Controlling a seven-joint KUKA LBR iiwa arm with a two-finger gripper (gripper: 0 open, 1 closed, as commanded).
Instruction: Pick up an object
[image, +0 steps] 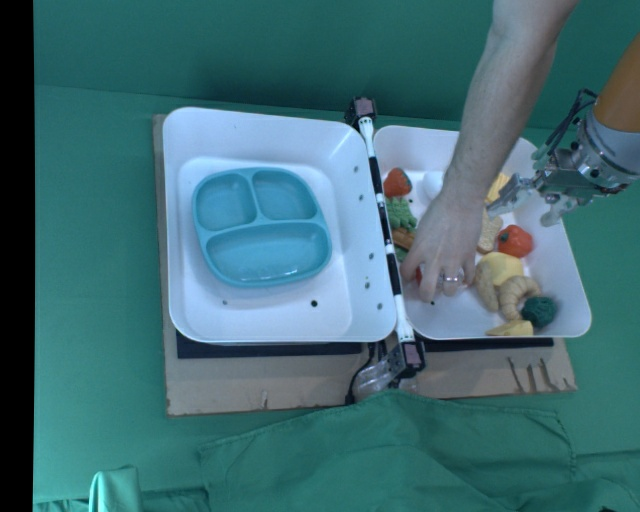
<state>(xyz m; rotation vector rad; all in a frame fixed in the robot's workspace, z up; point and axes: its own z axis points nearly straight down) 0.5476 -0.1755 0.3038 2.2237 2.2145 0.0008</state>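
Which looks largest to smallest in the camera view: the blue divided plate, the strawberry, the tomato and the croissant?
1. Blue divided plate, by far the largest.
2. Croissant.
3. Tomato and strawberry: they look about alike, so I would not rank one above the other.

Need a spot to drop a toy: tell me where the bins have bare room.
Free: the left bin around the blue tray, widest along its near rim. Crowded: the right bin, with toy food, a hand and the gripper.

Small toy foods (515, 240) lie jumbled in the right bin (575, 300).
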